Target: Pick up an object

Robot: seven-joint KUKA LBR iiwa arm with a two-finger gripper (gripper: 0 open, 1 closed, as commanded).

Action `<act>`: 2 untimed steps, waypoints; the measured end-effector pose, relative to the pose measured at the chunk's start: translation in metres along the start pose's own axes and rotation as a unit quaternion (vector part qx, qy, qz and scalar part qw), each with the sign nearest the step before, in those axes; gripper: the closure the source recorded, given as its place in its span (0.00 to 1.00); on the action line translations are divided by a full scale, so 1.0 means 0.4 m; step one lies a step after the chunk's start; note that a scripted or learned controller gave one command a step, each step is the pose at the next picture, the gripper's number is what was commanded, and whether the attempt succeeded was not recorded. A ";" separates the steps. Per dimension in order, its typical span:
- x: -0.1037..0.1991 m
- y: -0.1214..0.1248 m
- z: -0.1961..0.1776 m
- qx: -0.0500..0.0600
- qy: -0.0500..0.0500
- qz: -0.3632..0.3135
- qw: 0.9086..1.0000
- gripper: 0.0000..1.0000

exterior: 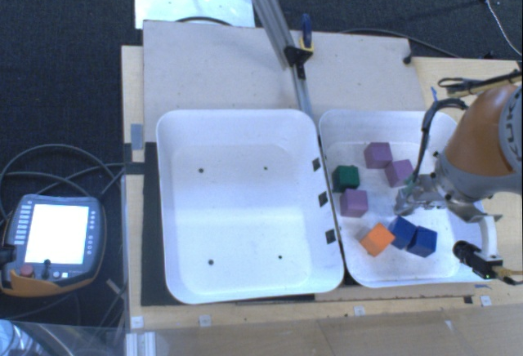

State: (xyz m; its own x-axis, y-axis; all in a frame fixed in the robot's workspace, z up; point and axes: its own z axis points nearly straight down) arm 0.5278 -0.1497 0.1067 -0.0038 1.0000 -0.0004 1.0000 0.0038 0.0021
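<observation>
1. The grey arm with an orange band (488,142) came in from 3 o'clock and hung over the right shallow white plastic bin (333,127).
2. The hand (411,201) sat low inside that bin, near its middle and toward 3 o'clock. Its grey metal parts blurred together; could not tell how far open it was, nor whether it had hold of anything.
3. Blocks in the right bin, six counted:
   - a dark green cube (347,177) toward 9 o'clock in the bin, near the dividing wall;
   - a purple cube (354,202) just at 6 o'clock of the green one;
   - a second purple cube (377,154) toward 12 o'clock in the bin;
   - a third purple cube (399,172) at 4 o'clock of the second, close to the hand at its 11 o'clock;
   - an orange cube (377,239) toward 6 o'clock in the bin;
   - two blue cubes, one (401,230) touching the orange cube's 3 o'clock side, the other (422,242) beside it at 4 o'clock. The nearer blue cube lay just under the hand at its 6 o'clock.
4. The left shallow white plastic bin (176,207) stood touching the right one on the pale wooden table (351,68).
5. A grey-and-orange teach pendant with a lit screen (53,244) lay on the dark floor at 9 o'clock.
6. A slanted metal pole (270,7) crossed the table at 12 o'clock.
</observation>
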 end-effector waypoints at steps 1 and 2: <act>0.001 0.001 -0.108 -0.001 0.000 0.000 1.000 1.00; -0.005 0.009 -0.268 -0.003 -0.001 -0.001 1.000 1.00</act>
State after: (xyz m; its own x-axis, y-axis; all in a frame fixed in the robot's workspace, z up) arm 0.5313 -0.1515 0.2141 -0.0050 1.0000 -0.0026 1.0000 0.0050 0.0085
